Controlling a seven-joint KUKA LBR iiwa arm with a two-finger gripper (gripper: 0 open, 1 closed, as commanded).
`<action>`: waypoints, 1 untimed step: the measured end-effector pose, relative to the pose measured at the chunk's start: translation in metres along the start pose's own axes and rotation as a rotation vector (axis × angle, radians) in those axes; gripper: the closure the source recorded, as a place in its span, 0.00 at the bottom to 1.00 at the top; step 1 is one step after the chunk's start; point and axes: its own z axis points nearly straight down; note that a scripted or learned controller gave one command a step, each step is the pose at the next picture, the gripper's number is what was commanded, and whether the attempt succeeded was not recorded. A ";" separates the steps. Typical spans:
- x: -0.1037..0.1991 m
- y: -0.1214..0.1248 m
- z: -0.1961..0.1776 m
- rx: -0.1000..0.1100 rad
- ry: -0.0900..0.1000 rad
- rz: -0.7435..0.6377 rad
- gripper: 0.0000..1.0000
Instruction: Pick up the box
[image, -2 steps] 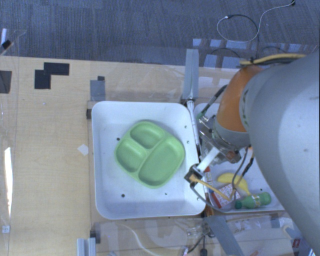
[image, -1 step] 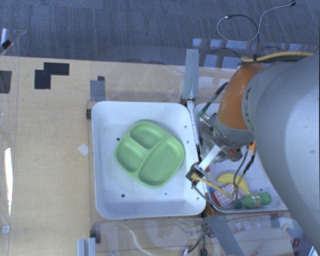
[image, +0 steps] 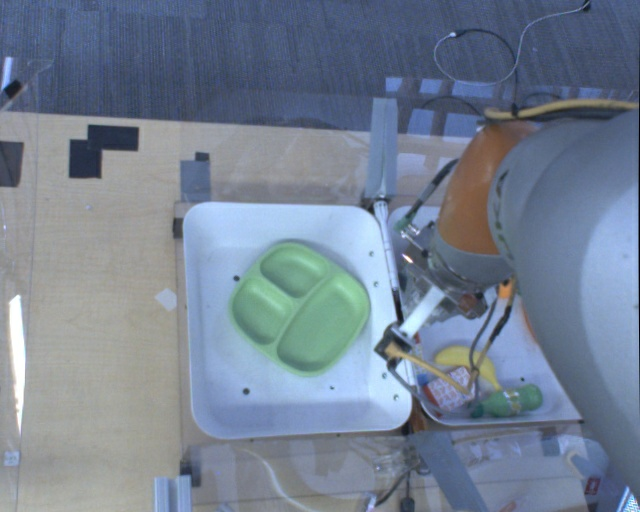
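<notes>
Nearest us, at the right bin's (image: 560, 412) near edge, we see a green bottle (image: 512, 402) lying on its side, a yellow banana-like piece (image: 470, 362) just beyond it, and a small red-and-white item (image: 447, 392) that we take for the box; it is partly hidden, so we cannot be sure. The gripper (image: 393, 350) sits just left of that item, over the rim between the two bins. We cannot tell how it is set from this angle, and nothing shows as held. So the box lies to the gripper's right and slightly nearer; its long axis we cannot read. The next move likely calls for a short shift right. Left bin (image: 210, 300) holds a green divided plate (image: 300, 307), well apart from the box. Farther off: pale wood bench (image: 90, 330) with black tape marks (image: 100, 148), then grey floor (image: 250, 50).
</notes>
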 end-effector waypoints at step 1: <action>-0.001 -0.019 0.018 -0.002 0.004 -0.124 1.00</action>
